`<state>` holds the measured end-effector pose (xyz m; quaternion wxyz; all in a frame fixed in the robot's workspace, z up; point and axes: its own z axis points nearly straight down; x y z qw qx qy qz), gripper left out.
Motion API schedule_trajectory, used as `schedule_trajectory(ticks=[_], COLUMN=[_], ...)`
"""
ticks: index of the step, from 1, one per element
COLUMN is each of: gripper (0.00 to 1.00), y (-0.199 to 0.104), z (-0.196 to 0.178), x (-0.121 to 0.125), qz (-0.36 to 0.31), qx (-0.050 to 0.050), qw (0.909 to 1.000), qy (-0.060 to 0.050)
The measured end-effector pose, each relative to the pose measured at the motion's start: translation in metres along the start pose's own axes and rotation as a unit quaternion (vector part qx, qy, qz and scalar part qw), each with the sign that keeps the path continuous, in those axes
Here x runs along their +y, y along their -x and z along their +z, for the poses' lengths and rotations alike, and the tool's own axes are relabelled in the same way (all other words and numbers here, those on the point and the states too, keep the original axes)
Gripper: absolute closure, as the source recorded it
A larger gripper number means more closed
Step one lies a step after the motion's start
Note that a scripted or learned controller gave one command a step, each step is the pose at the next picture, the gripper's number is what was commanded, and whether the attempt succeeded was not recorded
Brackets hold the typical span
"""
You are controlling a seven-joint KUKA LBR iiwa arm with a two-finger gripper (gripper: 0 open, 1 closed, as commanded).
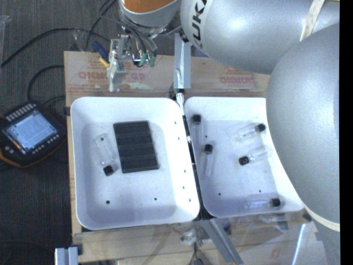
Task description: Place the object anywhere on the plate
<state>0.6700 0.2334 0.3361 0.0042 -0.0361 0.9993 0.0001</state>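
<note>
Here the vial (102, 154) lies lengthwise beside the plate (135, 146), black cap nearest.

Floor (33, 48): dark, ribbed-textured covering along the left and upper left. Black cables (60, 33) trail across it toward the bench. A handheld control pendant (28, 134) with a lit screen and orange trim lies on the floor, left of the bench. Bench (85, 76): pale plywood top with faint red printed lettering, edges showing layered board. Lighting: bright, even, from above.
</note>
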Motion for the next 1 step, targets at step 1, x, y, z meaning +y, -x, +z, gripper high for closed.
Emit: schedule_trajectory(ticks=[1], gripper=[1.00], y=[-0.0019], z=[0.0816], x=[-0.0003], qz=[-0.050], qx=[0.003], qw=[0.9988], qy=[0.000])
